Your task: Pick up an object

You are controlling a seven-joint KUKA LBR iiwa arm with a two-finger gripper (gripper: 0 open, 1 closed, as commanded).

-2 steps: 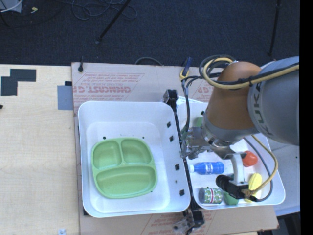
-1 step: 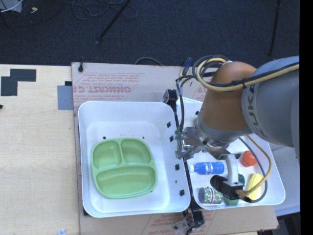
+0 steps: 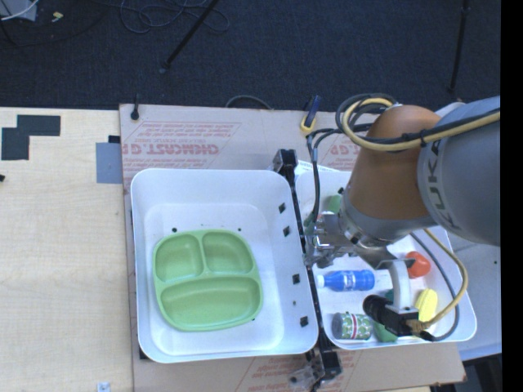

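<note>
Highest over the tabletop (image 3: 57,260) is the grey arm (image 3: 458,170) with its orange band (image 3: 392,170), reaching in over the right bin (image 3: 466,321), its tool (image 3: 323,247) low by that bin's left wall; I cannot tell whether the tool is released or clenched, and nothing is seen grasped in it. Just beside the tool lies a blue bottle (image 3: 350,281) on its side, with a small can (image 3: 353,326) nearer the front rim and a red piece (image 3: 417,264) and a yellow piece (image 3: 426,303) to the right. A green divided plate (image 3: 208,280) lies flat in the left bin (image 3: 204,190).
</note>
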